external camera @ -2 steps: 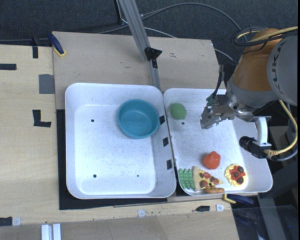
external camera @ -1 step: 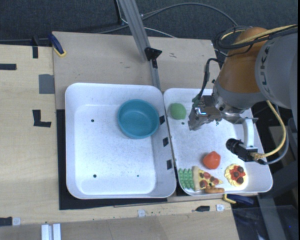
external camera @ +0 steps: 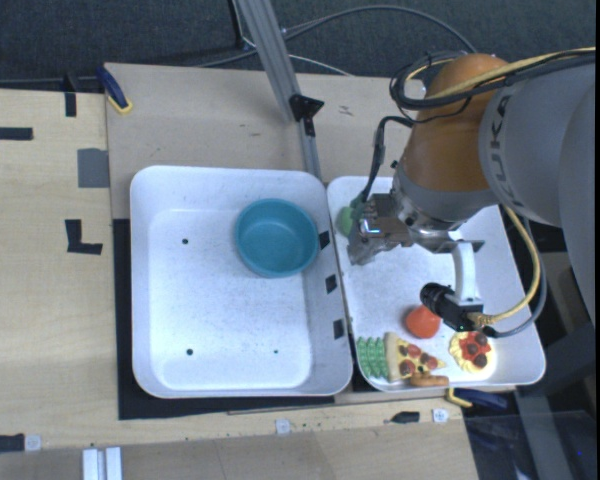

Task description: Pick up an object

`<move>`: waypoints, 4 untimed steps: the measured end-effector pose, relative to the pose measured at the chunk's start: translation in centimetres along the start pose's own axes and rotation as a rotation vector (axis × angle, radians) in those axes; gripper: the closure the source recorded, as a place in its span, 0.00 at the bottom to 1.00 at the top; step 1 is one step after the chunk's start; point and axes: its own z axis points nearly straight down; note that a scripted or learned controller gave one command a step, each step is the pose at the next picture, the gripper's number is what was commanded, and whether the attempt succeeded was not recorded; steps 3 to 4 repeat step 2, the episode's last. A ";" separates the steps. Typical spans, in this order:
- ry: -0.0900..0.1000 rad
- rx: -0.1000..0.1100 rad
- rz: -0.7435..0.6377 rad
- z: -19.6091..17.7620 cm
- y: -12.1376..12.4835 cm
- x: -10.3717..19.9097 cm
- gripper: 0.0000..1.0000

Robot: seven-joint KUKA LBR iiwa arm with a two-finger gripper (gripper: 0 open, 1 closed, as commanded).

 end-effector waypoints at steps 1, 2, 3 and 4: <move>0.000 0.002 0.001 1.0 -1.1 4.6 1.00; -0.001 0.001 0.001 1.6 -2.7 9.1 1.00; -0.001 0.001 0.001 1.6 -2.7 9.1 1.00; -0.001 0.001 0.001 1.6 -2.7 9.1 1.00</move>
